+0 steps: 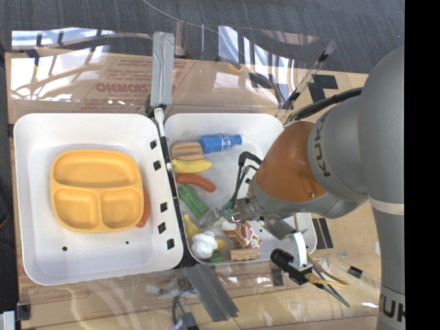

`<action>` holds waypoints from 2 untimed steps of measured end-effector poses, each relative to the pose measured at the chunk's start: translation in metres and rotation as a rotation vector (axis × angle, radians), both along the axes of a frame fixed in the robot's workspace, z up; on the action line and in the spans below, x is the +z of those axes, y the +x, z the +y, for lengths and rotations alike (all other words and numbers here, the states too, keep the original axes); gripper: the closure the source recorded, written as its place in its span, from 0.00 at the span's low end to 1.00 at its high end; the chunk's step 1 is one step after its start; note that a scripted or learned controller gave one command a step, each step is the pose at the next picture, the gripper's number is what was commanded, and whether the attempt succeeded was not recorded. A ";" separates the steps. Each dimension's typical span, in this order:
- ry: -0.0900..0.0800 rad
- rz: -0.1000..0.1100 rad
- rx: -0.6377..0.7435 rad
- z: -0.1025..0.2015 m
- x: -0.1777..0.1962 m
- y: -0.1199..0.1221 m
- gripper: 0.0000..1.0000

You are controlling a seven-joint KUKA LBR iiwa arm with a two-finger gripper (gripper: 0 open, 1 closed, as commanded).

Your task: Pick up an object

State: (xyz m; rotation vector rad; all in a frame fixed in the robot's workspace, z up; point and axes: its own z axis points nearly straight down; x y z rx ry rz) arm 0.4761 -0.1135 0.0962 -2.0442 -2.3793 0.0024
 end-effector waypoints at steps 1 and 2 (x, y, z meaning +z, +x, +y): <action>-0.001 -0.002 0.004 -0.001 0.011 0.001 1.00; -0.002 -0.009 -0.301 0.009 0.197 0.052 1.00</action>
